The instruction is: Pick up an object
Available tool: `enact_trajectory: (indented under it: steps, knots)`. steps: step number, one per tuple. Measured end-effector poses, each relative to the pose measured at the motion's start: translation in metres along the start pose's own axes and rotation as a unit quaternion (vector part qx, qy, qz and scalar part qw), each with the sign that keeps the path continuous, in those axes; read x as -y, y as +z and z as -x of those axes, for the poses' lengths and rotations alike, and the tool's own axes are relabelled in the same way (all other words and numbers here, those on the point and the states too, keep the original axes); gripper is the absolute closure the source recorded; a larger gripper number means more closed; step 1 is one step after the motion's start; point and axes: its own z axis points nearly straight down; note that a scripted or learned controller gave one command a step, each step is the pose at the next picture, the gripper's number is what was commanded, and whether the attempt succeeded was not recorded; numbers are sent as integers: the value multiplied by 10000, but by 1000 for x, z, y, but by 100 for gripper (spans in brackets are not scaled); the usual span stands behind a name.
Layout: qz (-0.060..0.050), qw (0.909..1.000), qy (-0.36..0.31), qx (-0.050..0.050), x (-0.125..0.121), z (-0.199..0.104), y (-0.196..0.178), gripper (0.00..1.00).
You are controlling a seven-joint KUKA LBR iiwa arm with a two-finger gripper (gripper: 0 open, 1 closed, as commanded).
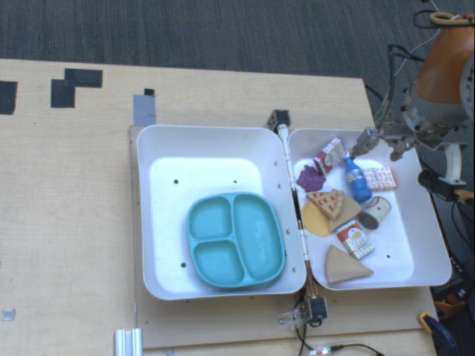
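The right bin point(423, 228) holds a heap of small items: a blue bottle point(357, 182), a purple lump point(310, 177), a red-and-white packet point(330, 154), a pink-and-white box point(378, 178), a waffle wedge point(332, 202) over a yellow disc point(315, 222), a small carton point(356, 241), a tan wedge point(345, 265) and a grey-and-black piece point(375, 212). My gripper point(380, 147) hangs over the bin's far right part, just above the bottle and the pink box. Its fingers point(362, 142) are spread open with nothing between them.
A teal three-compartment plate point(236, 238) lies in the left bin point(159, 199). A ridge with a clamp point(280, 119) divides the two bins. Cables and the arm's body crowd the right side past the bin rim.
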Motion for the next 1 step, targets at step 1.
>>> enact_trajectory:
  steps: [1]
  knots:
    - [39, 10000, 5, 10, 24, -14, 106, 0]
